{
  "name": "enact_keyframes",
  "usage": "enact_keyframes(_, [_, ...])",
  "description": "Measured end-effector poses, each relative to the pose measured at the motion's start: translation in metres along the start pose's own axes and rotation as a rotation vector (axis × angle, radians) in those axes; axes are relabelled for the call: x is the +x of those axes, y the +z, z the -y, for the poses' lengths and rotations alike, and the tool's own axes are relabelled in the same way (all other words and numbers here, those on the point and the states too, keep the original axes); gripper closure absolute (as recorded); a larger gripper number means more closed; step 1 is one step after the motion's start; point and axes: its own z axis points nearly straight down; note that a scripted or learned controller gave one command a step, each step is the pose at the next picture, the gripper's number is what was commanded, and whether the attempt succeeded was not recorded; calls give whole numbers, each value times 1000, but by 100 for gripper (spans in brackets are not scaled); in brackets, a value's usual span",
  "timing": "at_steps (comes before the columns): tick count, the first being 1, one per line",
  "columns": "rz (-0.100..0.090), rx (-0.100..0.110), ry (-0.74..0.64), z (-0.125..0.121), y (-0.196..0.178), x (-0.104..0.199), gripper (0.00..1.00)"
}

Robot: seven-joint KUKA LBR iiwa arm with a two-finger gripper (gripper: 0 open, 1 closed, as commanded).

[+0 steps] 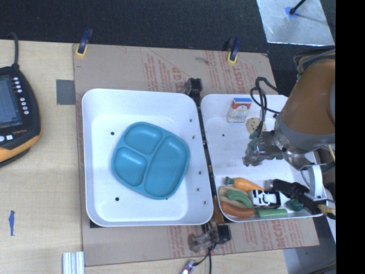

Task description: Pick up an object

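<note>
My gripper (251, 157) hangs over the middle of the right bin (225, 147), just above its white floor, with nothing visible between its tips. Toy food is heaped along the near edge of that bin: an orange carrot (247, 183), a pale green pod (235, 196), a brown sausage (236, 210), a green stick (272, 213) and a small black-and-white piece (263, 198). The carrot lies a short way below the gripper. At the far end sit a small white box with red and blue print (239, 109) and a tan round piece (252, 124).
The left bin (100, 153) holds a blue divided plate (150, 160). A black and orange teach pendant (16, 116) lies on the bench at far left. The arm's body (311, 107) covers the right bin's right side.
</note>
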Motion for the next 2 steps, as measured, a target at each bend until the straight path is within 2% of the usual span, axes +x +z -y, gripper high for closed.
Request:
enact_keyframes(1, [-1,1,-1,4,0,64,100])
enact_keyframes(2, [0,-1,3,-104,0,63,100])
